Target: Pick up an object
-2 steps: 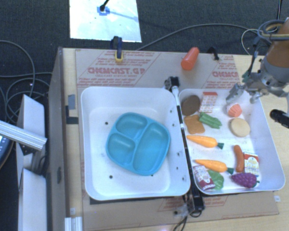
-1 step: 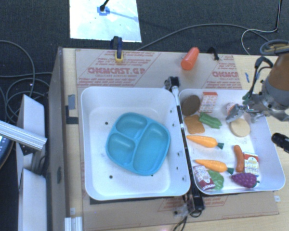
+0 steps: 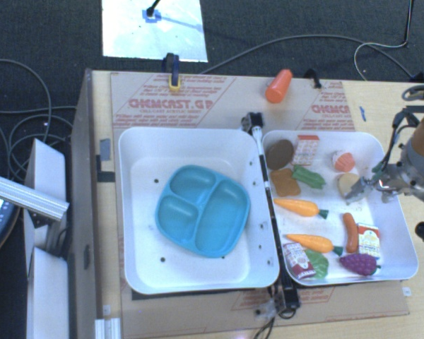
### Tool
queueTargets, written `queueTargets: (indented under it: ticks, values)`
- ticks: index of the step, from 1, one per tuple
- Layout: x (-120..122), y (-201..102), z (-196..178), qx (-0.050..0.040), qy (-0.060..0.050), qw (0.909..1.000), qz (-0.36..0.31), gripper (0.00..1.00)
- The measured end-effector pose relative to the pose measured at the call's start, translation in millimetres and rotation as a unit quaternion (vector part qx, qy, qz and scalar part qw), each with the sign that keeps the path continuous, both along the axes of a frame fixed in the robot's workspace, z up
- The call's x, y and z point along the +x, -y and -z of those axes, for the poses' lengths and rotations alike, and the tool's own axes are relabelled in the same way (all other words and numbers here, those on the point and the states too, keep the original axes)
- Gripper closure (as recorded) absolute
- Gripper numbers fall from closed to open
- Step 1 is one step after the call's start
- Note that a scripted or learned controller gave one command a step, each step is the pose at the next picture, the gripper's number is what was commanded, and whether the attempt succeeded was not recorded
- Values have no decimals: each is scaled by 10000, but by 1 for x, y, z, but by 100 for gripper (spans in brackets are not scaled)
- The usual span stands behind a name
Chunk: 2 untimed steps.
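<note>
Two white bins side by side on the desk (image 3: 219, 94). Left bin (image 3: 138, 157) holding a blue divided tray (image 3: 203, 210), sitting a bit right of center. Right bin (image 3: 399, 249) packed with toy food: brown round thing (image 3: 280, 153) up in the far left corner, toast slice (image 3: 285, 183) just below it, green pepper (image 3: 309, 176) right beside the toast. Red-and-white box (image 3: 307, 149) up top, small orange-and-white piece (image 3: 344, 162) to its right. Two carrots, one (image 3: 297, 206) mid-bin and another (image 3: 311, 243) closer to the near edge. Sausage (image 3: 350, 232) standing roughly lengthwise next to a little carton (image 3: 369, 240), purple grapes (image 3: 358, 263) just below those. Red packet (image 3: 298, 257) and green leafy bit (image 3: 317, 264) in the near left corner.

Arm (image 3: 420, 154) coming in from the right, end effector (image 3: 359, 189) down low over the right bin's right side, right by a pale beige piece (image 3: 348, 183). Can't tell if open, closed, or gripping anything, too blurry and small.

Stray orange cylinder (image 3: 278, 86) lying on the desk beyond the bins, outside both. Yellow-and-black clamp (image 3: 173, 73) at the far edge of the desk.
</note>
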State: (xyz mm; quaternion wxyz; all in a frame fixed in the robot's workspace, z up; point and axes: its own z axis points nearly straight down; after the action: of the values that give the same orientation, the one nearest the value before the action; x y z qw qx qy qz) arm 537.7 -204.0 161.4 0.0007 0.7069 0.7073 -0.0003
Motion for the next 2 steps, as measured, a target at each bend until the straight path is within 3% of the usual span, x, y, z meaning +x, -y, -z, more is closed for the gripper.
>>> queueTargets:
  ticks: [1,2]
  values:
    - [-9,-12,35,5,2,10000,-3,0]
    - [-24,3,61,6,0,10000,-2,0]
